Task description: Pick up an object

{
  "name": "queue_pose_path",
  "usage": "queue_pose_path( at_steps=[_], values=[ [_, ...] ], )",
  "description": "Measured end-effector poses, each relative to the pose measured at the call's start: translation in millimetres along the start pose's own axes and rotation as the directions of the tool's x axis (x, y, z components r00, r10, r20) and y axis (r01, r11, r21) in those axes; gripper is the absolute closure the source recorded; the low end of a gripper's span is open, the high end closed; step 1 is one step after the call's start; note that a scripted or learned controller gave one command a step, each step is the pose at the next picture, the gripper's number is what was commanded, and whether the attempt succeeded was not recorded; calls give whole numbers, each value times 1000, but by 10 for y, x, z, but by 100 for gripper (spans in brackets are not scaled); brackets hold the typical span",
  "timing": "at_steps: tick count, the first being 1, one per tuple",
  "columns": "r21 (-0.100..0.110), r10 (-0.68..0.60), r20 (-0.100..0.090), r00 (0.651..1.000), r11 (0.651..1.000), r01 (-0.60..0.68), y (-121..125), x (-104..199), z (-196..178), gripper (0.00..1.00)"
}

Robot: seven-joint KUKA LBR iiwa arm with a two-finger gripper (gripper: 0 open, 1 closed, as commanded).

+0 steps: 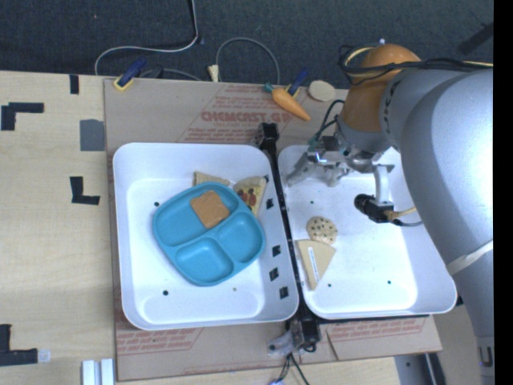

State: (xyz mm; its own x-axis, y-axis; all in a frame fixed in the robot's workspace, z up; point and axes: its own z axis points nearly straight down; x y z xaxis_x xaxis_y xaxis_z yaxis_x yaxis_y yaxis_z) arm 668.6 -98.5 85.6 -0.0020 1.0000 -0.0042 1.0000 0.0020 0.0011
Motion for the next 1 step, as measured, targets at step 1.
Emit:
queue_pose_path(
  at_steps=[1],
  values=[
    [-3,2,-2,1000,1000,-2,-367,31,-10,0]
  ],
)
